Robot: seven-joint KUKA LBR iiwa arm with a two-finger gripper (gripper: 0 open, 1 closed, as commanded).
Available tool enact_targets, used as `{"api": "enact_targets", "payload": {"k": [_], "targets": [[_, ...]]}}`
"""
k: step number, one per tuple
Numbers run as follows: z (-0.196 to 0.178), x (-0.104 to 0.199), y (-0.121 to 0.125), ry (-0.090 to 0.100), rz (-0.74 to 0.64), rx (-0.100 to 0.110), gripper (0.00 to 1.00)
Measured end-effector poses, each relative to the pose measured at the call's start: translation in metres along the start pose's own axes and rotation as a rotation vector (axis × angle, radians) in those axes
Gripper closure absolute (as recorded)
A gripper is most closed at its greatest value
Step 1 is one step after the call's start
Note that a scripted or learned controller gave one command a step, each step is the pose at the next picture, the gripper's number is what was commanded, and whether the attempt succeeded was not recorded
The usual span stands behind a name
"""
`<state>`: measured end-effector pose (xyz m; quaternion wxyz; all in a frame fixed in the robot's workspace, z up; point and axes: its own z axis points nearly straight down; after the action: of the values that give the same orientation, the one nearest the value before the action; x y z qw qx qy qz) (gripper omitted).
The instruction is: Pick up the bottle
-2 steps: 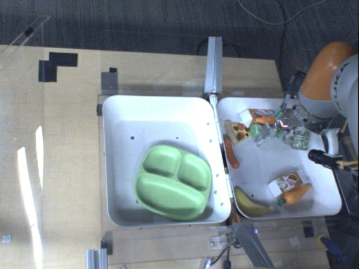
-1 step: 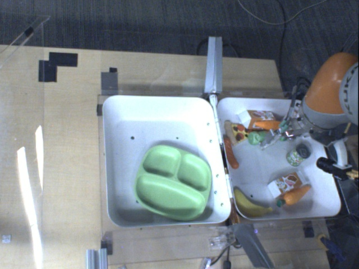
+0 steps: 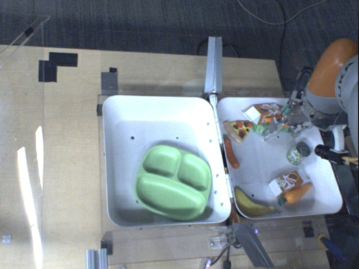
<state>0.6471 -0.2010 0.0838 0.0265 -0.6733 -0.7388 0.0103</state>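
A small green bottle (image 3: 295,154) with a dark cap stands in the right bin (image 3: 331,203), toward its right side. My gripper (image 3: 290,121) hangs over the back of that bin, above and slightly left of the bottle. Under it lies a jumble of a clear plastic item (image 3: 274,130) and a white and orange packet (image 3: 263,112). The bottle sits apart from the gripper, and I see nothing of it in the gripper.
The right bin also has a pizza slice (image 3: 239,129), a red sausage (image 3: 231,152), a banana (image 3: 252,203), a carrot (image 3: 296,193) and a snack packet (image 3: 286,181). A green divided plate (image 3: 174,181) lies in the left bin (image 3: 120,150).
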Motion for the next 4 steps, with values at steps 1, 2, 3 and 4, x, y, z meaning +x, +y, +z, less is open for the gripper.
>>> {"api": "enact_targets", "payload": {"k": [1,2,3,4], "targets": [[-0.0003,0.0001,0.0101,-0.001,0.200,0.009,0.00],[-0.0002,0.0001,0.0115,-0.005,0.182,0.005,0.00],[0.0000,0.0010,0.0117,-0.002,0.231,0.008,0.00],[0.0001,0.0017,0.0115,-0.006,0.222,0.006,0.00]]}}
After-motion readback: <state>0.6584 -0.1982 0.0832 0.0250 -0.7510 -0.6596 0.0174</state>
